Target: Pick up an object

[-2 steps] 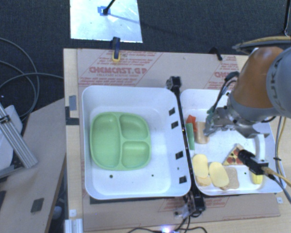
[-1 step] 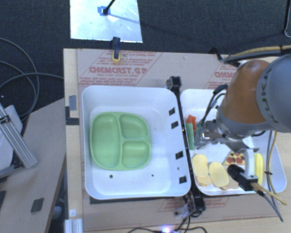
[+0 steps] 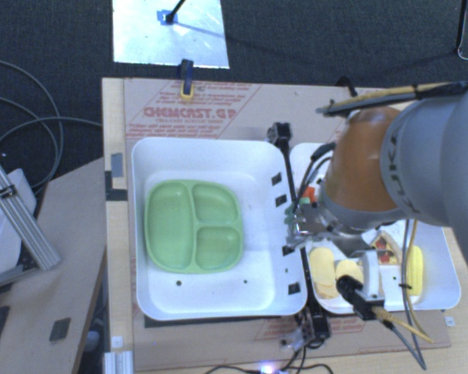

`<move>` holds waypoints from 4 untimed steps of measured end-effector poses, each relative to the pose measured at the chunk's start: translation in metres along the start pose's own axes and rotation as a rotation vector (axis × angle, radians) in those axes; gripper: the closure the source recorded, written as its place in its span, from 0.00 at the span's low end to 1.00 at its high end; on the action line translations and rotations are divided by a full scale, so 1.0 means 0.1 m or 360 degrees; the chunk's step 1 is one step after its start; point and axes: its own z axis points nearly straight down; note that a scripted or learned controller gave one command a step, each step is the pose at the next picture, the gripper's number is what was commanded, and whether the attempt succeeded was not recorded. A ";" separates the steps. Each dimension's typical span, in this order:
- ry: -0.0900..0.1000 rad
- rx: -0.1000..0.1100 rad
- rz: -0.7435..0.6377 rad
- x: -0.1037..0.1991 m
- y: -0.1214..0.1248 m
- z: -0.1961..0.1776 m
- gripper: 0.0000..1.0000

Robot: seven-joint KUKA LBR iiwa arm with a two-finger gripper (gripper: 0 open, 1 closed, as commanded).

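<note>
The gripper (image 3: pixel 306 226) is seen at the centre right of the frame, below the arm's (image 3: pixel 421 162) orange band, over the left edge of the right bin (image 3: pixel 449 290). Whether it is clenched or released cannot be told, since it is largely hidden by the arm, and nothing is seen grasped.

Several objects are found in the right bin, at the lower right of the frame. A pale lump (image 3: pixel 320 266), rounded and matt, lies just below the gripper. A yellow piece (image 3: pixel 349 270) sits just to its right. A yellow bar (image 3: pixel 414 266), long and smooth, lies further right, well apart from the gripper. A small red-and-white item (image 3: pixel 387 248) is partly seen between them.

In the left bin (image 3: pixel 164 151), a white shallow plastic tray, a green plate (image 3: pixel 193 226) with three compartments and rounded corners is laid flat.

"CHEMCAST GP" is printed in red on the brown board (image 3: pixel 218 100) under the bins. A blue and yellow clamp (image 3: pixel 186 80) is set at its upper edge, below a shiny metal sheet (image 3: pixel 168 20).
</note>
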 end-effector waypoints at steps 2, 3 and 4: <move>-0.0001 -0.0004 0.0004 0.37 0.01 -0.73 1.00; -0.0002 -0.0003 0.0005 0.43 0.01 -0.76 1.00; 0.0003 -0.0035 0.0008 0.15 0.01 -3.25 1.00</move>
